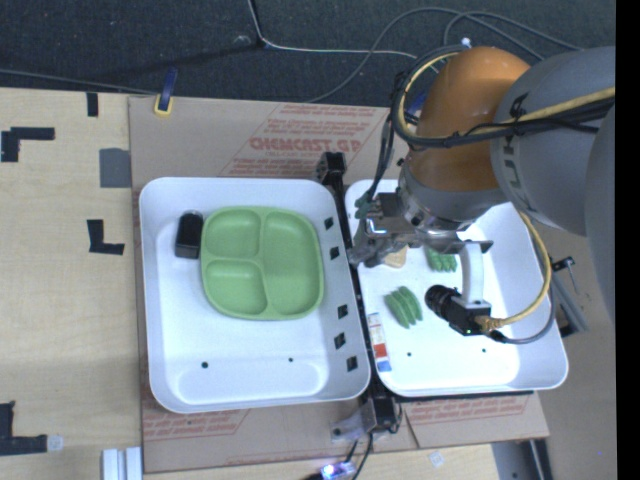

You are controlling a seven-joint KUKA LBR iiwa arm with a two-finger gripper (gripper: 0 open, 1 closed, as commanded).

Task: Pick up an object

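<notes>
My gripper [378,240] hangs low over the upper left part of the right bin [470,368], close to the wall between the bins. Just beneath it a small tan object [397,259] peeks out, partly hidden by the gripper. A green pod-like toy [404,306] lies in the middle of that bin, and a second green piece [441,261] sits to the right of the gripper. A thin red and white stick [377,336] lies along the bin's left wall.
The left bin [250,378] holds a green divided plate [263,263] with a small black block [189,235] beside its left edge. The arm's bulky wrist [470,118] and a black cable fitting [452,309] overhang the right bin.
</notes>
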